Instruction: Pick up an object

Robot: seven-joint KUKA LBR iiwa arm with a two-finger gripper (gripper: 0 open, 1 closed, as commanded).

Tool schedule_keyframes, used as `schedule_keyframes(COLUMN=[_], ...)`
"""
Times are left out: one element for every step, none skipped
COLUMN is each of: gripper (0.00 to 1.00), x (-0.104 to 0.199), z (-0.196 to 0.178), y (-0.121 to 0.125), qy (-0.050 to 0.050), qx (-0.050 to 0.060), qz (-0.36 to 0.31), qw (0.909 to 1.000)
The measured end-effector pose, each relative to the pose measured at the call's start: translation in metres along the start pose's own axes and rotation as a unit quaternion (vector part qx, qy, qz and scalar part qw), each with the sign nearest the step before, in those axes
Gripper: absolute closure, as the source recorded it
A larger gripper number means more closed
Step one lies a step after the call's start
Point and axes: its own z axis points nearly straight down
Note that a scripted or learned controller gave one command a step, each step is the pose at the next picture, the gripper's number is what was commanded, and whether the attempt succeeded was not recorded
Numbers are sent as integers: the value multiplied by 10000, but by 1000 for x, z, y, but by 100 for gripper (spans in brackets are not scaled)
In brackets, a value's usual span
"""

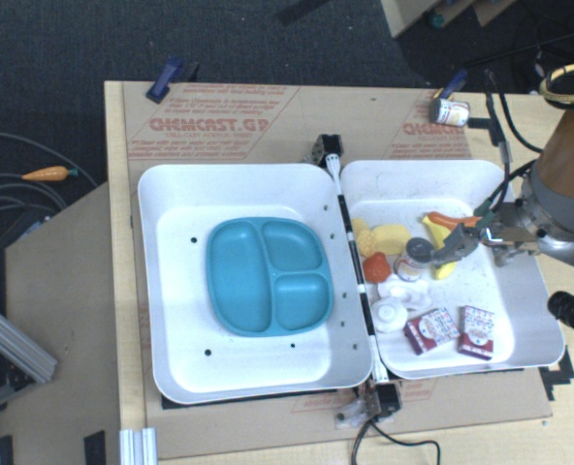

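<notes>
My gripper (455, 245) reaches in from the right and hangs low over the middle of the right bin (520, 303). Just left of it is a small bottle with a grey round cap (419, 252), with an orange piece (441, 221) behind it and a yellow bit (445, 270) under the gripper's tip. Further left lie a yellow toy food (390, 237) and a red-orange one (376, 266). Two white caps (389, 310) and two red-and-white packets (430, 329) (477, 332) lie toward the bin's front. No object is seen held.
The left bin (171, 221) holds a blue divided plate (268, 275). A black divider with clamps (343, 221) runs between the bins. A small can (451, 113) and blue clips (166, 80) sit on the board behind.
</notes>
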Motion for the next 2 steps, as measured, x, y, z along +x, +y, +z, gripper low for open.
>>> schedule_keyframes(gripper=[0,0], x=[-28,7], z=[153,169], y=[-1,88], qy=[-1,-4], qx=[10,-14], qz=[10,-5], qw=[10000,10000])
